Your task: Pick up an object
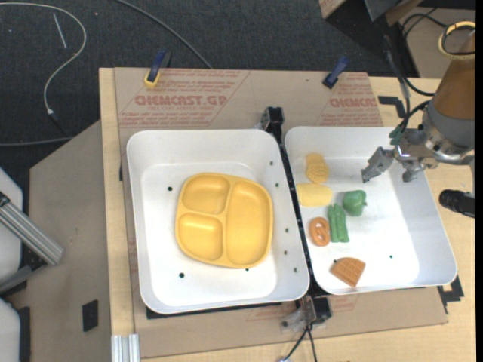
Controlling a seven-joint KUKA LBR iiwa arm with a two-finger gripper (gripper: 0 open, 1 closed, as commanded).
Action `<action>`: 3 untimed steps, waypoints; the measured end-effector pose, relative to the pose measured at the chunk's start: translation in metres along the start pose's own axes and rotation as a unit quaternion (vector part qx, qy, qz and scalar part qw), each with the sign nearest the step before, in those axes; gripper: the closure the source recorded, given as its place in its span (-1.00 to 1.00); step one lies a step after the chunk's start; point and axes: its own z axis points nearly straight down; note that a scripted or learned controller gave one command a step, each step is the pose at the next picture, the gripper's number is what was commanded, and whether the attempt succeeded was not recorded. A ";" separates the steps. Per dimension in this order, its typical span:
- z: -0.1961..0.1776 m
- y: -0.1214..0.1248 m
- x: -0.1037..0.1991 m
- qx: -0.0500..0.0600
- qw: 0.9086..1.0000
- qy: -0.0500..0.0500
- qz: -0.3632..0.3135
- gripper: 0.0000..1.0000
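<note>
Nearest, at the lower right of the frame, a brown wedge [349, 270] lies in the right bin [430, 255]. Just above it sit an orange ring [319, 231] and a green pod [337, 224], side by side and touching, with a green pepper [354, 201] beside the pod's top. Further up are a pale yellow piece [314, 195] and a yellow corn piece [317, 168]. Filling the middle of the left bin [151, 202] is a yellow divided plate [224, 219]. At the upper right, the gripper [392, 166] hangs over the right bin with fingers spread apart, gripping nothing, well clear of the toys.
</note>
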 end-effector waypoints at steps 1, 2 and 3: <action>-0.008 0.003 0.000 -0.007 1.000 -0.001 -0.002 -1.00; 0.034 0.006 0.004 -0.005 1.000 -0.001 -0.002 -1.00; 0.096 0.002 0.002 -0.004 1.000 0.000 -0.001 -1.00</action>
